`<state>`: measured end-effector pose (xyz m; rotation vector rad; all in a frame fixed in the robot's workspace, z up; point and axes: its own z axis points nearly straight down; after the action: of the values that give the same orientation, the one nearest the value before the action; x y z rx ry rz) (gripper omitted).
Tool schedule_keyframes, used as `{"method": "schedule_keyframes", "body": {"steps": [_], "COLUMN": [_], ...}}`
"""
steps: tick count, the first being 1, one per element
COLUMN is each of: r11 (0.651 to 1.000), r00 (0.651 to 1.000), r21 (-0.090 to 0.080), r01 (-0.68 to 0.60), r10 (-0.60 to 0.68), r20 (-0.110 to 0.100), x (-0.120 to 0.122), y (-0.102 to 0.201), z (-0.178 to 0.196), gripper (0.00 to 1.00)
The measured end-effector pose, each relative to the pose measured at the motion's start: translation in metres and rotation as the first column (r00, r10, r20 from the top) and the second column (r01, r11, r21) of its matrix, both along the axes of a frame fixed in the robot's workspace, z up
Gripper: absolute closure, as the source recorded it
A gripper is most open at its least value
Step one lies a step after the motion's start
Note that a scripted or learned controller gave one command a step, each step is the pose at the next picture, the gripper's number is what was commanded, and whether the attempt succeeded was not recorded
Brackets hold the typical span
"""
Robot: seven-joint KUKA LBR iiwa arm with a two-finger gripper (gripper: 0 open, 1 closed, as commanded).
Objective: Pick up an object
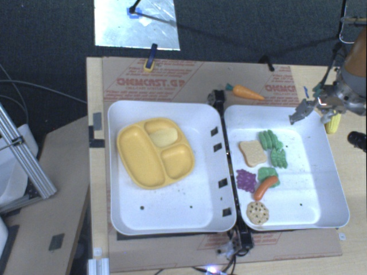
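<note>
While my gripper [312, 109] hangs over the far right corner of the right bin [321, 153], I count the goods: two bins, one yellow tray [146, 165] in the left bin [166, 211], and six toy foods in the right one. They are one bread slice [252, 152], one bunch of green beans [272, 147], one bunch of grapes [246, 180], one broccoli [266, 173], one sausage [265, 187] and one cookie [257, 212]. One carrot [248, 92] lies outside the bins, on the cardboard to my gripper's left. I cannot tell how my fingers stand; nothing shows between them.

The foods sit to the near left of my gripper, the beans nearest, the cookie farthest. The bread touches the beans; the grapes, broccoli and sausage crowd together just nearer. Below my gripper, the bin's right half is bare floor, running to the right and near rims.
</note>
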<state>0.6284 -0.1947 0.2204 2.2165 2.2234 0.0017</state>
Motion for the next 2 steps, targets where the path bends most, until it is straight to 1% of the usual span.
{"method": "schedule_keyframes", "body": {"steps": [1, 2], "r11": [1.0, 1.0], "r00": [1.0, 1.0], "r21": [0.006, 0.003], "r01": [-0.009, 0.002], "r10": [0.009, -0.002], "r20": [-0.007, -0.009], "x": [0.013, -0.041], "y": [0.094, 0.11], "z": [-0.101, -0.139], "gripper": [0.0, 0.0]}}
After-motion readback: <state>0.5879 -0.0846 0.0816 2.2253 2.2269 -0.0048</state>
